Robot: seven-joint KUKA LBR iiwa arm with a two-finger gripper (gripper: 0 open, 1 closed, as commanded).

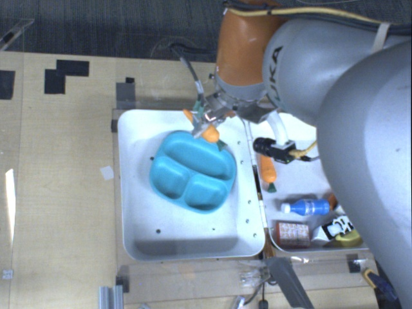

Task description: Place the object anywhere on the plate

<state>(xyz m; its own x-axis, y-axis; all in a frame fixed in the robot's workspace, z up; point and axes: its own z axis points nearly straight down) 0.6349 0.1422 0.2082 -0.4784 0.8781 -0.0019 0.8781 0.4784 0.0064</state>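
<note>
The grey arm [335, 102] fills the frame from 12 to 5 o'clock, orange band at top. Left bin [138, 192] holds a blue plate [192, 172] w/ three compartments, roughly centre. Right bin [278, 242] (mostly under the arm) has a carrot [268, 170], a blue-capped bottle [305, 206] and a red-brown packet [293, 233] toward 5 o'clock. The gripper [205, 118] hangs at the plate's 12 o'clock edge — a small orange object [210, 134] sits just below its tips, at the plate's rim. Whether it's pinched or the fingers are apart — can't tell.
</note>
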